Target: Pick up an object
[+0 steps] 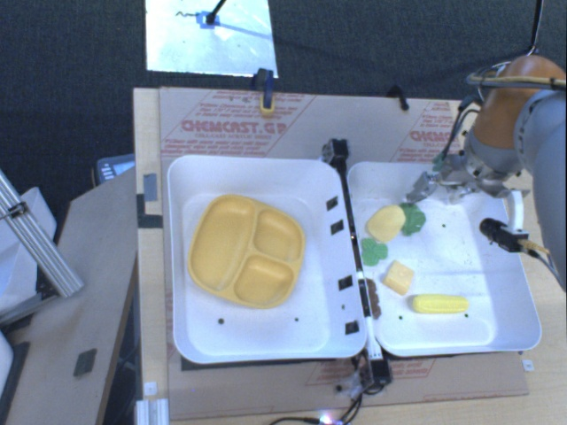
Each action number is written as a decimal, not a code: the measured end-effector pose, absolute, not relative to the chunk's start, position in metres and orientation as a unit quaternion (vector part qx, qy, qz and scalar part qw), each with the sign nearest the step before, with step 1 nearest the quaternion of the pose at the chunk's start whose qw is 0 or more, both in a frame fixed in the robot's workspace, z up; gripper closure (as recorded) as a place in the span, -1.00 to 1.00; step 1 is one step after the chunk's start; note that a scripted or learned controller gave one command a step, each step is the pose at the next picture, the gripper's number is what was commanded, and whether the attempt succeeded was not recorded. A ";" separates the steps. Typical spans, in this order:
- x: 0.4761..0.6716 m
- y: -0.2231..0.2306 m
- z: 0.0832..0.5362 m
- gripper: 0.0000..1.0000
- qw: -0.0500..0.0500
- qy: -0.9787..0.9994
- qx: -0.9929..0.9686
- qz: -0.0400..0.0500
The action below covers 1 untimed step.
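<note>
The right bin (509,326) holds several small things. A pale yellow rounded piece (384,223) lies near the bin's left wall, touching a green broccoli-like piece (413,219) on its right. A second green piece (374,252) lies just below them. A yellow wedge (399,277) and a yellow corn cob (440,304) sit nearer the front. My gripper (424,188) hangs low at the back of the right bin, just above and right of the broccoli piece. Nothing visibly rides in it.
A yellow compartment plate (245,250) lies in the left bin (190,326). A black divider with clips (352,246) runs between the bins. The grey arm with its orange band (518,104) comes in over the right bin's back right corner.
</note>
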State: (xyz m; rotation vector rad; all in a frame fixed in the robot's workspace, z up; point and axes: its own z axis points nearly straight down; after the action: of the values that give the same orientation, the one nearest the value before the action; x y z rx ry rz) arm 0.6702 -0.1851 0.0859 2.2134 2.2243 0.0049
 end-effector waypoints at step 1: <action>0.670 -0.199 0.086 -1.00 0.002 0.708 0.707 0.001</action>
State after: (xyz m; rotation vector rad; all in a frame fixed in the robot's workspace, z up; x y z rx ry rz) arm 0.6696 -0.1989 0.0860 2.2167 2.2196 0.0031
